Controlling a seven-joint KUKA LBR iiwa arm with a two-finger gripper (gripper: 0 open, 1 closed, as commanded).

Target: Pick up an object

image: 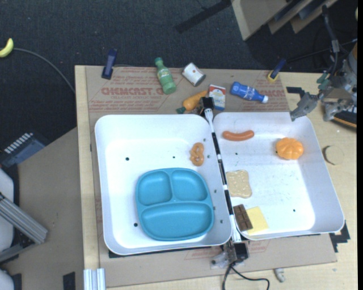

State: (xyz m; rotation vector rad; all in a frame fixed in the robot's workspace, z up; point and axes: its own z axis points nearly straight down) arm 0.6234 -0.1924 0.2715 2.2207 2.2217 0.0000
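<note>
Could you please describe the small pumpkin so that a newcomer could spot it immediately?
Look in the right bin, toward its far right corner. The pumpkin sits there alone, right of the sausage; it is the only round, ribbed, orange thing.

The bench top is a pale brown board printed with faded red lettering along its far edge. Two blue clamps grip that far edge, one near the far left corner, the other toward the far right corner. Around the bench lies dark carpeted floor, mottled blue-black. A thin pale cable curves across the floor off the bench's left side, running from a yellow object at the picture's left edge. Beyond the far right corner stands light wooden furniture. Off the near left corner a grey metal rail slants across. Light is even, soft.
</note>
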